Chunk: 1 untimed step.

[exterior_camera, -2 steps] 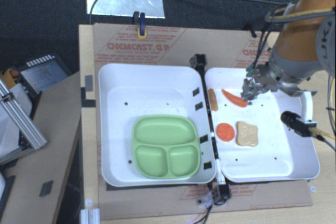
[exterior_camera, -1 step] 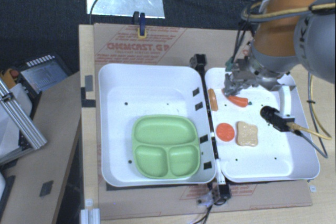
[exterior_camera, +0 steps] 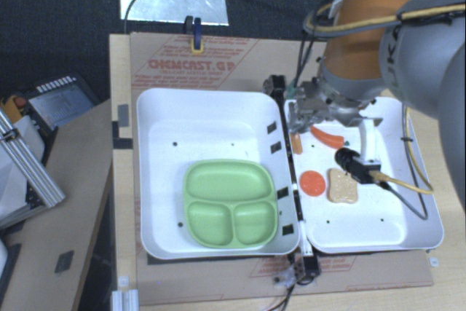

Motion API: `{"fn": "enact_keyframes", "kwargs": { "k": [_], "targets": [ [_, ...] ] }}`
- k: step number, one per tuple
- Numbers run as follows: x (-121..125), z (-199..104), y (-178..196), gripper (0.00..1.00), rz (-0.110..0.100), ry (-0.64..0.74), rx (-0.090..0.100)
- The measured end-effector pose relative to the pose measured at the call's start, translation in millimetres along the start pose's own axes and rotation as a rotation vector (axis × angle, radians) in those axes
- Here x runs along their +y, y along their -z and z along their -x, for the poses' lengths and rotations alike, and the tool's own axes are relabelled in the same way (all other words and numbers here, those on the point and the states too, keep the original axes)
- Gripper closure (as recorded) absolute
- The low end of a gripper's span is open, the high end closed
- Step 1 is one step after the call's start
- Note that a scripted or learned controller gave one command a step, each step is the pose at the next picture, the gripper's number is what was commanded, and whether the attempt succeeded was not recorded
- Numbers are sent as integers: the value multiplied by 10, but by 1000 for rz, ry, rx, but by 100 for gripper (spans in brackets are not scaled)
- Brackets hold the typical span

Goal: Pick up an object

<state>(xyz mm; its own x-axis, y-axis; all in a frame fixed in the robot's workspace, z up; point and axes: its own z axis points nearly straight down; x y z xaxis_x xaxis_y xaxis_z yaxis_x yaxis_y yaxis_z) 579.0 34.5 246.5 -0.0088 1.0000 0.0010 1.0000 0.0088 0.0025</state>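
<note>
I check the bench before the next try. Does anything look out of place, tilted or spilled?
Nothing stands out. The green divided tray lies flat in the left bin. The orange disc, the tan slice and the red-orange piece lie loose in the right bin.

Two white bins [exterior_camera: 211,102], one green divided plate [exterior_camera: 230,202], and five small items in the right bin [exterior_camera: 386,229].

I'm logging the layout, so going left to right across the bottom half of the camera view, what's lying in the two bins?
Green divided plate in the left bin → small orange stick by the divider → round orange-red slice → tan bread-like piece, all three in the right bin.
</note>
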Motion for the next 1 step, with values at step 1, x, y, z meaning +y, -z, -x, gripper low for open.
{"fn": "enact_keyframes", "kwargs": {
  "k": [1],
  "targets": [
    [68,-512,7,100,0,1,1]
  ]
}}
